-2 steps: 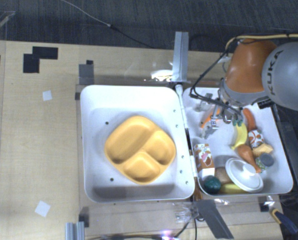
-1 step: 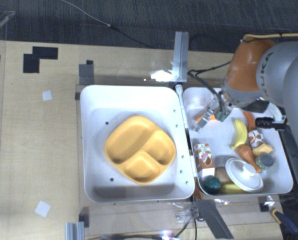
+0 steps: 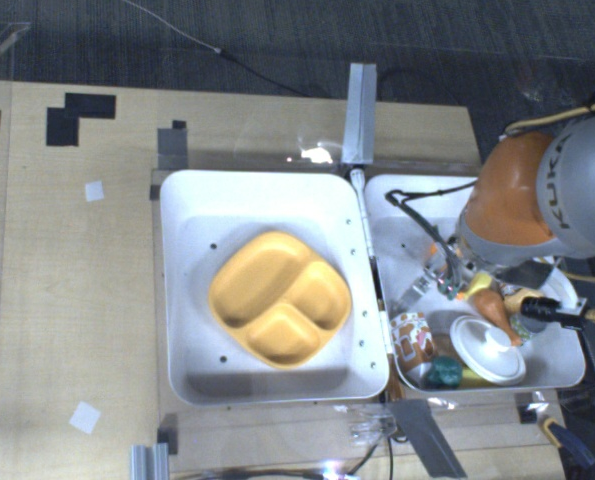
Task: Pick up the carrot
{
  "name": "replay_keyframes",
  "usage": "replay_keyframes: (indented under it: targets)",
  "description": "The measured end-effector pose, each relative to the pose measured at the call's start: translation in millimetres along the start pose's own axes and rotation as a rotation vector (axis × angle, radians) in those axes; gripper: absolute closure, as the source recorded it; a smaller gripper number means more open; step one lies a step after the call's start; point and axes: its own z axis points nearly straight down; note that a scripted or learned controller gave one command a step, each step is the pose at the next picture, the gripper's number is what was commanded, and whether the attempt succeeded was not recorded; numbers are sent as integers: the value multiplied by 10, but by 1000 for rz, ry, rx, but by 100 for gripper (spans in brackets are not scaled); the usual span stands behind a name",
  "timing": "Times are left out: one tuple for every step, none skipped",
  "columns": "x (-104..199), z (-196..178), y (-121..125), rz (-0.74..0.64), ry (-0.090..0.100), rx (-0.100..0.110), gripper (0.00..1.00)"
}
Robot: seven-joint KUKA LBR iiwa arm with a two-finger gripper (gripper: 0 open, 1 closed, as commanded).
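end effector (image 3: 447, 274) beside carrot (image 3: 489, 306)

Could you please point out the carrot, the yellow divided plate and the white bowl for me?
carrot (image 3: 489, 306): camera view, on its orange body, right bin.
yellow divided plate (image 3: 280, 297): camera view, on its central ridge, left bin.
white bowl (image 3: 488, 349): camera view, on its inner surface, right bin.

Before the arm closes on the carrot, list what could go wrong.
1. The carrot lies tight between the white bowl and other clutter, so the claw may nudge the bowl or catch the wrong item.
2. The arm's wrist covers much of the right bin, so alignment is hard to judge.
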Motion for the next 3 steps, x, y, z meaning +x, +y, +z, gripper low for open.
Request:
replay_keyframes:
  targets:
    - [-694,-199,259,161,2,3,0]
    - [-224,15,160,348,2,2,0]
    - [-241,-120,198,339,-5,-6,100]
